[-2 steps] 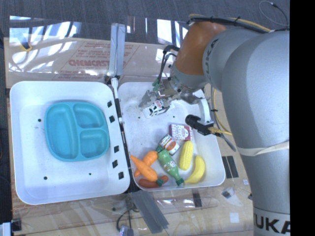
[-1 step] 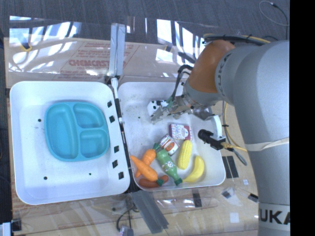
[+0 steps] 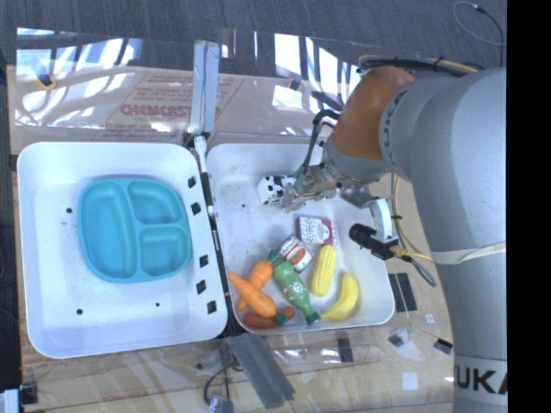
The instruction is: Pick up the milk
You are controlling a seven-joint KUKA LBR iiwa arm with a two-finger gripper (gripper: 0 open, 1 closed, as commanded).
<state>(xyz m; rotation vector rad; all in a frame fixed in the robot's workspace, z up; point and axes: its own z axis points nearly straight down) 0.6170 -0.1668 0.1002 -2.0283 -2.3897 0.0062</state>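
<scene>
Nearest the camera, at the lower right, the broad grey body of the arm (image 3: 465,256) is seen, with its orange band (image 3: 370,110) higher up toward the wrist. From there the gripper (image 3: 297,192) is lowered into the upper part of the right bin (image 3: 237,166).

The milk (image 3: 274,189), a small white carton with black cow patches, is found in that upper part of the right bin, just to the left of the gripper and touching it or very nearly so. Whether the carton is actually pinched cannot be told, and the state of the gripper cannot be made out either, since its tip is small and blurred against the white floor.

Lower in the same bin a cluster of toy food is gathered: a red packet (image 3: 314,229), a small can (image 3: 295,253), a corn cob (image 3: 324,269), a banana (image 3: 343,298), a green bottle (image 3: 297,292), and a carrot (image 3: 252,287) at the left of the group. These items are packed close together, several touching, and are set well apart from the milk.

In the left bin (image 3: 43,231) a blue divided tray (image 3: 133,229) is laid flat near the middle. Both bins are carried side by side on the bench (image 3: 129,377).
</scene>
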